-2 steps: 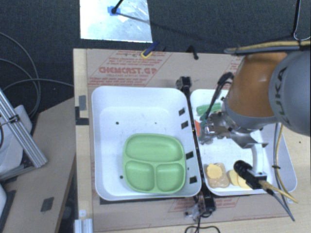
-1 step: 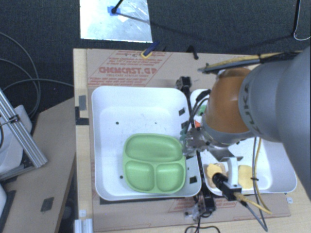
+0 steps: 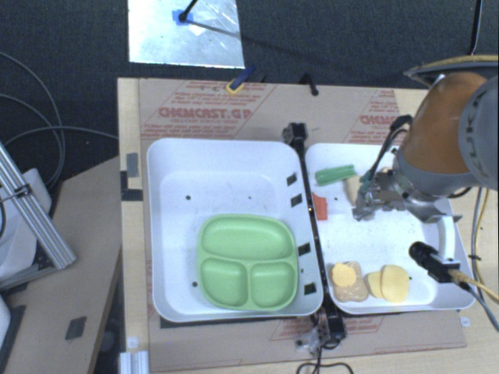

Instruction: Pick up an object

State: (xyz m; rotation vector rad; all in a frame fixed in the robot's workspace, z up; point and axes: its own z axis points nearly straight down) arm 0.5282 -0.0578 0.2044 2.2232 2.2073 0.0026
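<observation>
On the desk [image 3: 195,104] sit two white bins side by side. The left bin [image 3: 179,170] holds one green plate [image 3: 248,261] with three sections. The plate lies near the bin's front edge, close to the wall between the two bins.

The right bin [image 3: 382,240] holds four small things. One green block [image 3: 335,174] lies near the bin's back edge, toward its left corner. The block is long and thin, and its long side runs left to right, tipped up a little at the right end. One tiny orange piece [image 3: 320,207] lies by the bin's left wall, just in front of the green block. Two yellow things lie at the bin's front edge. One is a pale lumpy food piece [image 3: 348,280] near the front left corner. The other is a smooth yellow lemon shape [image 3: 390,284] just beside it on the right. The two are close, and I cannot tell if they touch.

One grey arm [image 3: 448,142] reaches in from the right side. Its claw [image 3: 365,206] hangs low in the middle of the right bin, just right of the green block and apart from it. I cannot tell if the claw is spread or closed. Nothing can be seen in it.
</observation>
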